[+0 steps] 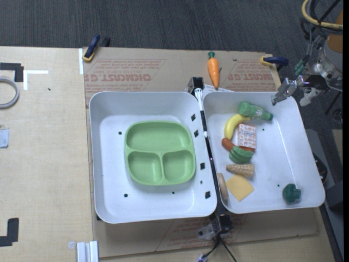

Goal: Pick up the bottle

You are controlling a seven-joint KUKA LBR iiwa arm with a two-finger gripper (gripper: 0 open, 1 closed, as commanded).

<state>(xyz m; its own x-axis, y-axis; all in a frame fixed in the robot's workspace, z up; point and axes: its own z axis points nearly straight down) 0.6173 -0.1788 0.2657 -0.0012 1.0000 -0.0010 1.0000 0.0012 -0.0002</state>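
Green bottle [254,111] lies on its side in the right bin [305,146], upper middle of the frame. Long axis near level, cap toward the right, base touching the banana [233,125]. End effector [289,88] at the bin's upper right corner, clear of the bottle; grip state unreadable.

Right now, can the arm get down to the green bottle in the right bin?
Probably yes. The bottle lies on its side at the back of the right bin, top uncovered, with the end effector near that bin's back right corner. The banana close beside it leaves little room on that side.
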